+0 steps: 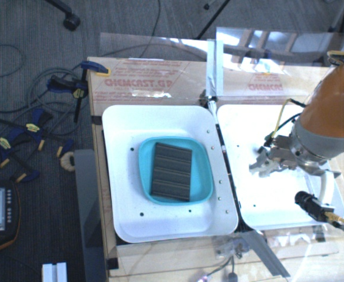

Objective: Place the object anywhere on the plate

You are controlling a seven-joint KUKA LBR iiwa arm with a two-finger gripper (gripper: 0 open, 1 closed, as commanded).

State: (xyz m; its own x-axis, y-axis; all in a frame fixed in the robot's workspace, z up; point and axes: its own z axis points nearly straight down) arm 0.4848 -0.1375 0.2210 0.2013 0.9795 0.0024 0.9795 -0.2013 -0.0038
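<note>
I see the block [172,171], dark and ribbed, lying flat on the plate [203,184] in the left bin [122,216]; it sits near the middle, with turquoise showing on every side, least at its far and near ends; the plate itself sits well inside the bin's walls, with bare white floor all round it. My gripper [264,162] hangs over the right bin [245,207], toward its left half, well apart from the ridge between the bins; I cannot tell how wide its fingers stand, and I see nothing between them. The arm [327,113] covers that bin's right side; white floor lies open left of and nearer than the gripper.
</note>
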